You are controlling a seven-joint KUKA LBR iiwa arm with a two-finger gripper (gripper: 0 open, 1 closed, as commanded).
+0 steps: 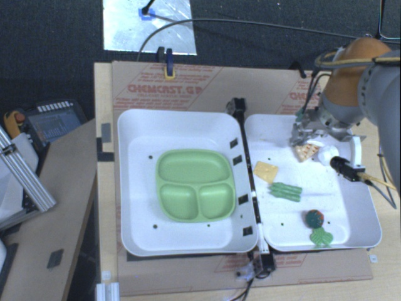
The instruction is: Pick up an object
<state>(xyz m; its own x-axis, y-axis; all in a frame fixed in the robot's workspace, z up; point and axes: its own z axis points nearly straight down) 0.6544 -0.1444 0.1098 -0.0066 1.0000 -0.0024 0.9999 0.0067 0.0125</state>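
My gripper (304,138) hangs low over the far part of the right bin (357,221), reaching in from the right. A tan, cracker-like piece (306,151) lies right at its tip, touching or nearly touching it. Whether that piece is held cannot be made out. Nearer the bin's left wall lies a yellow cheese wedge (265,171). A green ridged piece (286,192) lies just below the wedge. A red, berry-like thing (314,217) with a green leaf (321,237) sits near the front edge.
The left bin (135,168) holds a green divided plate (194,184). A black-clipped divider (244,168) runs between the two bins. The arm's grey and orange body (366,83) looms over the right bin's far right corner.
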